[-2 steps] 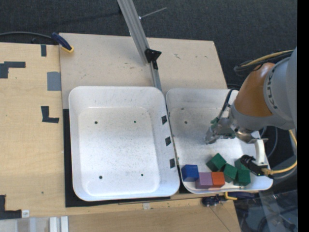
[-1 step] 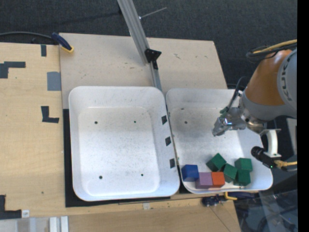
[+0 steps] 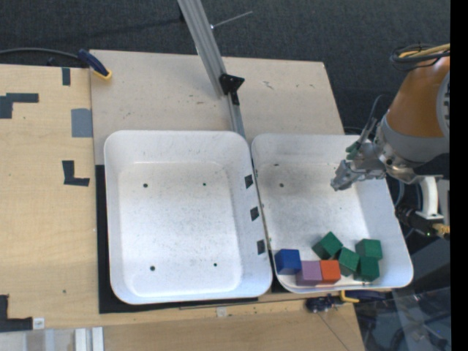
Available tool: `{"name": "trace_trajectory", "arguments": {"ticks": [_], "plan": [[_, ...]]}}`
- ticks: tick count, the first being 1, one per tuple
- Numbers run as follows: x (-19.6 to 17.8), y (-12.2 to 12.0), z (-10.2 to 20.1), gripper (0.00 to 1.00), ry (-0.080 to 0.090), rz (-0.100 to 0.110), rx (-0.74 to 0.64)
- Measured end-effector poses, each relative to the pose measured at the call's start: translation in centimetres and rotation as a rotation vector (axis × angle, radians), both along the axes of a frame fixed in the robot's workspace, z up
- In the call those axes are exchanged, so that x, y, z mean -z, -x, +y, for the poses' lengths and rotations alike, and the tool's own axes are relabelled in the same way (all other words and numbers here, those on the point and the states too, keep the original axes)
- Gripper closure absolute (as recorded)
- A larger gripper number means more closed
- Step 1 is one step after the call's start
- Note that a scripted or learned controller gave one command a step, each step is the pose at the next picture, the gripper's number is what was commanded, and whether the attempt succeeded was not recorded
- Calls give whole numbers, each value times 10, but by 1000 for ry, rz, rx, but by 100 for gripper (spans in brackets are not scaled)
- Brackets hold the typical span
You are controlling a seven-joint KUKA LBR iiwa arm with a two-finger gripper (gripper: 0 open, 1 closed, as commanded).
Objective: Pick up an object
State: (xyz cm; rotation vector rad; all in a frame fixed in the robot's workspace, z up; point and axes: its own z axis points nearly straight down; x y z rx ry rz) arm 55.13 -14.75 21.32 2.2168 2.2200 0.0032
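Approaching stage: your gripper (image 3: 344, 180) hung over the right bin (image 3: 307, 159), its grasp state impossible to tell. Blocks (image 3: 330, 245) lay clustered at the near edge; you needed to travel nearward, then descend.

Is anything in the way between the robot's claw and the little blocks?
Nothing visible is. The gripper hangs over the upper right part of the right bin. The blocks, such as the green block and the blue block, cluster at the bin's near edge, with bare white floor between them and the gripper.
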Motion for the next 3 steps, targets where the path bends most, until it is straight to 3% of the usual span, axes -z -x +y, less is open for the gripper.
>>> {"name": "trace_trajectory", "arguments": {"ticks": [1,3], "plan": [[-11,0,0,100,-2,4,1],[-13,-18,110,100,-4,4,-6]]}}
